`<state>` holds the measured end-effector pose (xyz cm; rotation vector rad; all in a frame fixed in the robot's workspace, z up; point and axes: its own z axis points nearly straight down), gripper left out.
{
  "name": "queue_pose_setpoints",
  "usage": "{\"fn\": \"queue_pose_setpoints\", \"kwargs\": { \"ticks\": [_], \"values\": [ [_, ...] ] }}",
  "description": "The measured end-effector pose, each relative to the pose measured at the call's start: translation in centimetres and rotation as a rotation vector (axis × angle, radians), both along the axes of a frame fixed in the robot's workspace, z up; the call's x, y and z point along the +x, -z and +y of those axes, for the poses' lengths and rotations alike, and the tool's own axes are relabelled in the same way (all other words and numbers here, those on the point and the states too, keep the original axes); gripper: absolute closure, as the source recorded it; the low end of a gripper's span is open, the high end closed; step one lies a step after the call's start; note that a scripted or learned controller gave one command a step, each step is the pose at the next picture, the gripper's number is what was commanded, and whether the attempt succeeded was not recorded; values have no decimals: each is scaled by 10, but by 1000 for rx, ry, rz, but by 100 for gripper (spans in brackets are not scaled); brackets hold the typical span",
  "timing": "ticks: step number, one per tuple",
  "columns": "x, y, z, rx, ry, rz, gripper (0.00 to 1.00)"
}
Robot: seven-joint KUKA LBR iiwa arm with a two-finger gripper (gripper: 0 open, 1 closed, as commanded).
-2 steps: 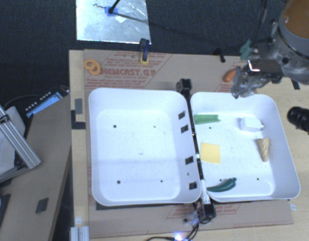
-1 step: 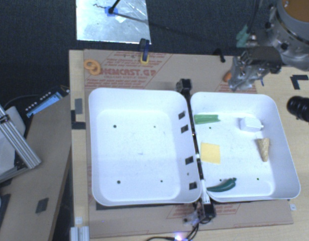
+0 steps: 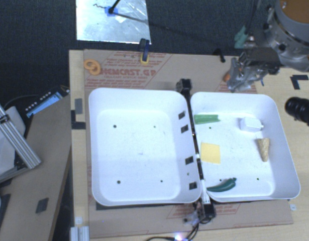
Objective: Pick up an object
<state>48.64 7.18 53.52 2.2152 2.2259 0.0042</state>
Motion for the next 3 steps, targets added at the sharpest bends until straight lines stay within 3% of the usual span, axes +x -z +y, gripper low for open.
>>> {"fn": "queue_pose_setpoints", "kwargs": {
  "ticks": [3],
  "values": [
    [0, 0, 16, 0, 1, 0, 100]
  ]
}}
